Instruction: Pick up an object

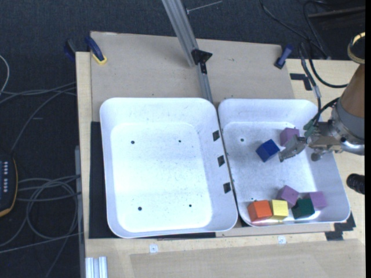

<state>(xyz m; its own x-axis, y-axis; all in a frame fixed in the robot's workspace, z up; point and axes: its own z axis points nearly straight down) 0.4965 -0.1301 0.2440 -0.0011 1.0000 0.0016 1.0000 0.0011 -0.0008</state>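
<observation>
The right bin holds several small blocks. A blue block lies near its middle, with a purple block just to its right. Along the front edge sit an orange block, a yellow block, a green block and two more purple blocks. My gripper hangs over the right side of this bin, just right of the blue block and below the upper purple one. Its fingers stand apart with nothing between them.
The left bin lies beside the right one, with a ridge and clips between them. A grey metal rail runs down from the top to the bins' junction. Cables lie off the bench at left and top right.
</observation>
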